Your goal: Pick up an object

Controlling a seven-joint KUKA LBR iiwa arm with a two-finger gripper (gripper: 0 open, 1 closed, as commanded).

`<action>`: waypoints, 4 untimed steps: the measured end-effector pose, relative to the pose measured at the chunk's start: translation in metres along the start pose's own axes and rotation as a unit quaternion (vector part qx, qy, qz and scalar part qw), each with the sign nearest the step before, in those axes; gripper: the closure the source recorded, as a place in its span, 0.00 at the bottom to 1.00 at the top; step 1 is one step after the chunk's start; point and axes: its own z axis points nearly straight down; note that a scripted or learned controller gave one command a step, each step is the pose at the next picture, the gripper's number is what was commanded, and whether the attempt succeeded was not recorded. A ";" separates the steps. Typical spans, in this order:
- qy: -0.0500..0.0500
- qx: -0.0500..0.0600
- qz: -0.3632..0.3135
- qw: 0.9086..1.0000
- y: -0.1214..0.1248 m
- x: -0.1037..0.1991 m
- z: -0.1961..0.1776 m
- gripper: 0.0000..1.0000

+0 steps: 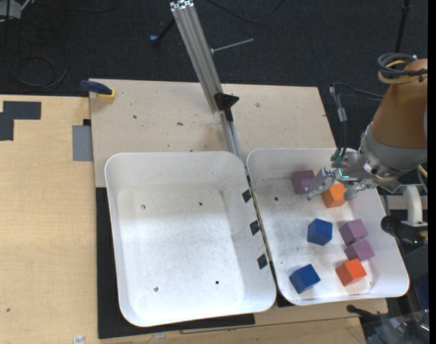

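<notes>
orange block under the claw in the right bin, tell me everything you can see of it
The orange block is a small cube-like piece, matte, possibly foam or painted wood. It sits in the upper part of the right bin, right of a purple block and above a blue block. The claw is directly over it and hides its top edge, so contact cannot be judged. Its lower faces show, slightly rotated against the bin's walls.

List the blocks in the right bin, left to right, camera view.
Purple block → lower blue block → upper blue block → orange block at the pincer. The orange and two purple blocks further right overlap in order.
</notes>
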 end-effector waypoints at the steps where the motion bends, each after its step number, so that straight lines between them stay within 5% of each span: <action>1: 0.000 0.003 0.000 1.000 -0.008 -0.007 0.057 0.00; 2: 0.000 0.003 0.000 1.000 -0.019 -0.010 0.114 0.00; 3: 0.000 -0.001 0.001 1.000 -0.019 -0.010 0.123 0.00; 4: 0.000 0.000 0.005 1.000 -0.019 -0.011 0.114 1.00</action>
